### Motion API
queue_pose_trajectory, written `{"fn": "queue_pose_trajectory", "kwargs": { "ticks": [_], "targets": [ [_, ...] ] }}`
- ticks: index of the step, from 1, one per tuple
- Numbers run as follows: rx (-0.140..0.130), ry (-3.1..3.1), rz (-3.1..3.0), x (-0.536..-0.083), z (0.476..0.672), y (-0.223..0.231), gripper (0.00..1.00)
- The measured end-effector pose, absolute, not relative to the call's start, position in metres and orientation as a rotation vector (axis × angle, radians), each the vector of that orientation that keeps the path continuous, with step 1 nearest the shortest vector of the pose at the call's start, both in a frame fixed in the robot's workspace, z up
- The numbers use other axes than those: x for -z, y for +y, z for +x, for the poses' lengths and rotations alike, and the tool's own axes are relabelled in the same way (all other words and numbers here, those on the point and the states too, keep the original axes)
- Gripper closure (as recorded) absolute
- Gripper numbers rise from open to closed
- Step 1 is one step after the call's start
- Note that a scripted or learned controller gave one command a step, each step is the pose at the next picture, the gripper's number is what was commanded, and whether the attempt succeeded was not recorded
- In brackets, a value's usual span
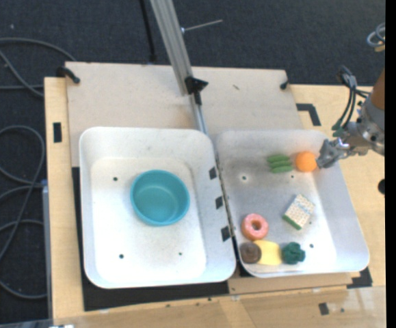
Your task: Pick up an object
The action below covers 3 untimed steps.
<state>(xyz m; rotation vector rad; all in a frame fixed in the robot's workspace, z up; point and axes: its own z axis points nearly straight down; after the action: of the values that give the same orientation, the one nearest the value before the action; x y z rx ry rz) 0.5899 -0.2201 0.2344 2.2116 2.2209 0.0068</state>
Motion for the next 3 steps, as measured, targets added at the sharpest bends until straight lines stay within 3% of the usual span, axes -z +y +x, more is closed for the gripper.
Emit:
{"fn": "queue_pose_trajectory", "kwargs": {
  "ticks": [1,2,3],
  "targets": [
    [-0.006,2.223,2.211,-0.279,0.591,-0.221,1.0],
    [-0.001,2.227,2.214,-0.268,0.593,-0.168,1.0],
    [0.0,2.229,2.214,-0.258,0.61,-0.112,1.0]
  ]
}}
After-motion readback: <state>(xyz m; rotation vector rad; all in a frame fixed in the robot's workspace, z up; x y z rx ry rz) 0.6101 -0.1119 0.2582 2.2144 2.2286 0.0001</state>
